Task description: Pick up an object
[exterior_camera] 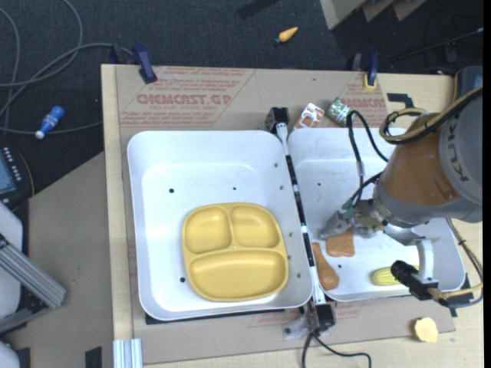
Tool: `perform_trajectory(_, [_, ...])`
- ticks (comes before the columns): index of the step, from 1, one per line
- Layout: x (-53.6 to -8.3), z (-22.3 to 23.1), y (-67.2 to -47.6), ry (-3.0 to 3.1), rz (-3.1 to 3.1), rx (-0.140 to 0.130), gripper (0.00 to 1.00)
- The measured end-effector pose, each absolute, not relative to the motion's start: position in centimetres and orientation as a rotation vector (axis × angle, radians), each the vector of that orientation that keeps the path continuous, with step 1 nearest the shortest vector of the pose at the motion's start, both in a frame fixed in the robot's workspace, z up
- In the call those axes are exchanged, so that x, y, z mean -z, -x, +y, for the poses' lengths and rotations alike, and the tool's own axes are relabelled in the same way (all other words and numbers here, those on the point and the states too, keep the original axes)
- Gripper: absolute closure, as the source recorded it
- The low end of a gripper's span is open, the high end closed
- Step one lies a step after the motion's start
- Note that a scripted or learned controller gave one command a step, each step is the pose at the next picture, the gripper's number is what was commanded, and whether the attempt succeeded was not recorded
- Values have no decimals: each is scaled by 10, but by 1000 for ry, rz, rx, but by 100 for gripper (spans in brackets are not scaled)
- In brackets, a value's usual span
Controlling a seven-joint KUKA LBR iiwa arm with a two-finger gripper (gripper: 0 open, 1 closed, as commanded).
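Here an orange-brown toast-like piece [341, 245] lay flat in the right bin [322, 163], toward its left side, directly under the claw [347, 222]. Whether the claw was spread or pinched together could not be told; the wrist hid it. The piece rested on the bin floor, not seen clamped by anything. Just below it, near the bin's left wall, lay a longer orange-brown piece [325, 270], tilted. A yellow object [386, 277] lay farther right in the same bin, near the front wall, with a black part of the arm beside it.

The arm [422, 176], grey with an orange band, came in from the right over the right bin, cables looping above it.

The left bin [153, 175] carried a yellow divided plate [234, 251], three compartments, set toward its front.

On the bench [199, 90], behind the right bin, sat a small carton [310, 116] and a small green can [339, 111]. A yellow lump [426, 329] lay on the bench in front of the right bin.
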State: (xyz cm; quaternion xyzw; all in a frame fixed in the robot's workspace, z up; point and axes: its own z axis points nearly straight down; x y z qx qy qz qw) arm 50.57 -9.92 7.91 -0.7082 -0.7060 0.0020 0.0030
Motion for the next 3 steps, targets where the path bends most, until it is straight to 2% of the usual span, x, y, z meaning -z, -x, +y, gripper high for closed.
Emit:
perform_trajectory(1, [-84, -96, -484, 2219, -2216, -3, 0])
perform_trajectory(2, [-85, -93, -537, 2223, -2227, 4, 0])
perform_trajectory(3, [-84, -107, -485, 2222, -2213, -6, 0])
